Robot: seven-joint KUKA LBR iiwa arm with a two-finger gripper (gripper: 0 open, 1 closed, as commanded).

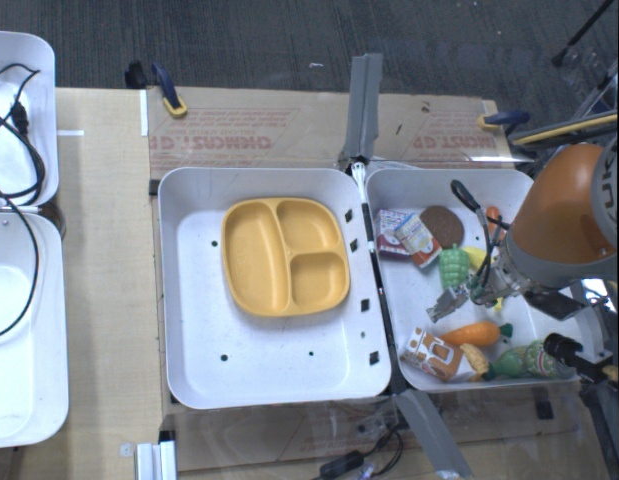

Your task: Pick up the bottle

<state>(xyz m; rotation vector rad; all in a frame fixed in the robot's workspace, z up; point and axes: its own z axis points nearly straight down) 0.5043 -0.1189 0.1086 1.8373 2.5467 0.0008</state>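
The bottle [519, 362] is green and lies on its side near the front right corner of the right bin [389, 298]. An orange carrot [471, 334] lies just to its left. My gripper [451, 302] hangs low over the middle of the right bin, above and to the left of the bottle and apart from it. It sits just below a green bumpy toy [454, 266] and just above the carrot. Nothing is visibly held in it. The orange wrist band [559, 213] rises behind it on the right.
The right bin also holds a printed snack box [434, 355] at the front, a pale packet [407, 234], a brown round piece [445, 225] and a black-handled utensil [467, 200] at the back. A yellow divided plate [286, 256] lies in the left bin [189, 298].
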